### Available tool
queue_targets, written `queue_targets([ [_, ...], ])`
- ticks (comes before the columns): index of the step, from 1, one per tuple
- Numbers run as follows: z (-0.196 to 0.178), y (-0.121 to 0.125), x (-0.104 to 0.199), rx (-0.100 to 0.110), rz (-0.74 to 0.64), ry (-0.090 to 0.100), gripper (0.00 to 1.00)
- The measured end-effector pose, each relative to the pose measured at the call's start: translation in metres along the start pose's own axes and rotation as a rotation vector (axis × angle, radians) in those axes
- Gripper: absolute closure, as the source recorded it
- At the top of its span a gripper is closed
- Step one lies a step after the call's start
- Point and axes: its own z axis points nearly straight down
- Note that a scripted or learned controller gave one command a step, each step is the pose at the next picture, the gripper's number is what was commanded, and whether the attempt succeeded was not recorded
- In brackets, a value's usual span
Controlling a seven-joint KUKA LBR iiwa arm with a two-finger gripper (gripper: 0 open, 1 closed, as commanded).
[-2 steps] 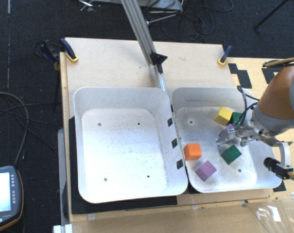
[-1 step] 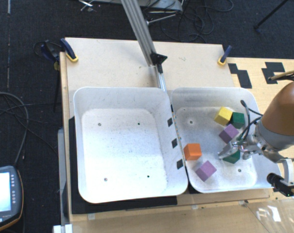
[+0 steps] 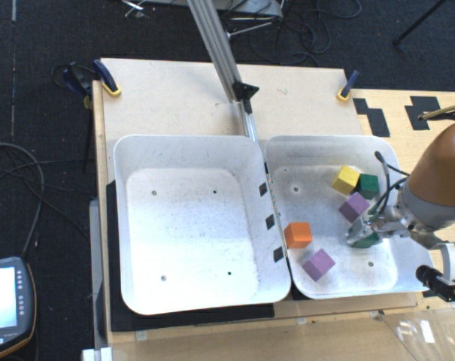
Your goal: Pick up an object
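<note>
The dark green piece (image 3: 366, 239) lies right under my gripper (image 3: 362, 234) in the right bin (image 3: 329, 288); it looks like a small, stiff, light block, best pinched across two flat opposite sides. I cannot tell how the gripper is set or whether it has it. A purple cube (image 3: 354, 206) sits just beyond, an orange one (image 3: 298, 235) well off.

Two white bins: left bin (image 3: 129, 201), right bin (image 3: 317, 150). Blocks in right bin, six counted: one yellow block (image 3: 346, 179), two purple blocks (image 3: 354, 207) (image 3: 318, 264), one orange block (image 3: 298, 235), two green blocks (image 3: 368, 184) (image 3: 367, 240), second partly hidden under gripper (image 3: 365, 230). One arm, one gripper. Two clamps at tabletop's far corners (image 3: 105, 78) (image 3: 347, 86).
</note>
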Motion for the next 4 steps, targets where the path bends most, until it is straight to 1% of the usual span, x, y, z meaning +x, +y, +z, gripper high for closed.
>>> queue_targets([
  [1,0.008,0.010,0.065,-0.006,-0.006,-0.003,1.00],
  [2,-0.093,0.038,0.132,-0.004,-0.009,0.003,1.00],
  [3,-0.213,0.057,0.145,-0.004,-0.005,0.001,1.00],
  [4,-0.174,0.036,0.222,0.010,-0.010,0.005,1.00],
])
